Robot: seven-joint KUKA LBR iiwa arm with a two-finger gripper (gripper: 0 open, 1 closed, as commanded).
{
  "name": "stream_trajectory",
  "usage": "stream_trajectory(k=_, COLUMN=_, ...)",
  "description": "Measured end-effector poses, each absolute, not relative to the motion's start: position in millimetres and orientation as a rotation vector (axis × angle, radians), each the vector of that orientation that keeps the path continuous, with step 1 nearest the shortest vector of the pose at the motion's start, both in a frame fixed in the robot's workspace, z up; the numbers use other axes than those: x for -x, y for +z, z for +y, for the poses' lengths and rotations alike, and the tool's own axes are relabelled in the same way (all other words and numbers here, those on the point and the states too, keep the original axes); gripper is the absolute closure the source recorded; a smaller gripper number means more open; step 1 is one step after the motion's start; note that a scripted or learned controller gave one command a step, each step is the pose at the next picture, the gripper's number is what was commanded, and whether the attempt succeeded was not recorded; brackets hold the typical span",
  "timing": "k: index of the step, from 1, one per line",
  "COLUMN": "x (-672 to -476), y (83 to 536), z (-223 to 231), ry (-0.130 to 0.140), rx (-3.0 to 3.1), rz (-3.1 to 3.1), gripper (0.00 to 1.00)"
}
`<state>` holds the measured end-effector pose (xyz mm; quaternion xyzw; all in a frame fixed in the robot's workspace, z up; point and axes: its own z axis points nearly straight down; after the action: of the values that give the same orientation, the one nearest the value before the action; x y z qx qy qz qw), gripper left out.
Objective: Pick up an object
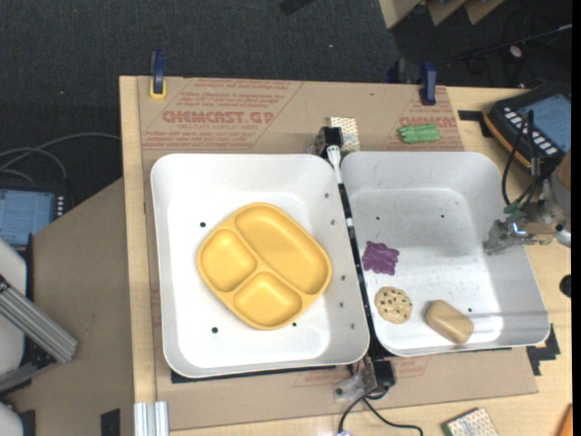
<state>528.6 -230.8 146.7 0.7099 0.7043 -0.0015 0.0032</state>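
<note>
Nearest the camera, a tan bread roll (449, 322) lies by the front wall of the right bin (427, 175), just beside a speckled cookie (393, 304), with a purple grape bunch (379, 258) behind them. My claw (505, 234) sits at that bin's right rim, nothing between its tips; how wide it stands I cannot tell. Left bin (172, 243) holds a yellow divided plate (263, 264)

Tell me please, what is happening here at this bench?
A robot is set to pick up an object. The left bin holds a yellow divided plate. The right bin holds a purple piece, a cookie and a tan block. Nothing looks picked up yet.
</note>
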Motion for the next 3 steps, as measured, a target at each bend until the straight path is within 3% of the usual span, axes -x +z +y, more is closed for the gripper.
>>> stream_trajectory(k=1, x=-572.9, y=107, z=-223, ry=0.001, rx=-2.216, rz=2.222, gripper=1.0)
stream_trajectory(k=2, x=-573.7, y=132, z=-144, ry=0.002, rx=-2.216, rz=2.23, gripper=1.0)
stream_trajectory(k=3, x=-509.9, y=152, z=-230, ry=-0.005, rx=-2.233, rz=2.211, gripper=1.0)
